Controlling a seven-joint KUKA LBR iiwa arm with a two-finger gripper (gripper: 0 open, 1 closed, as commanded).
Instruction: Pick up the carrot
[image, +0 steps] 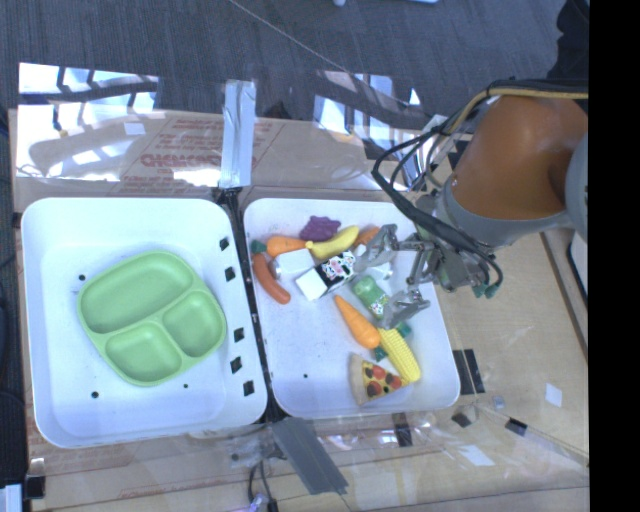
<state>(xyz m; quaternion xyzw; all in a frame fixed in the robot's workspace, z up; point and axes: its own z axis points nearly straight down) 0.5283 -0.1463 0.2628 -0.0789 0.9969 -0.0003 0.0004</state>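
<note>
Hand (393, 270) spread, seemingly empty, beside carrot (356, 321) lying diagonally, tip upper-left.

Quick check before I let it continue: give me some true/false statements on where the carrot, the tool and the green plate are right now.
1. The carrot lies in the right bin. True.
2. The tool holds the carrot between its fingers. False: the carrot lies on the bin floor, beside the tool.
3. The green plate sits in the left bin. True.
4. The corn rests on the green plate. False: it lies in the right bin, next to the carrot.
5. The pizza slice is in the left bin. False: it is near the right bin's front edge.
</note>
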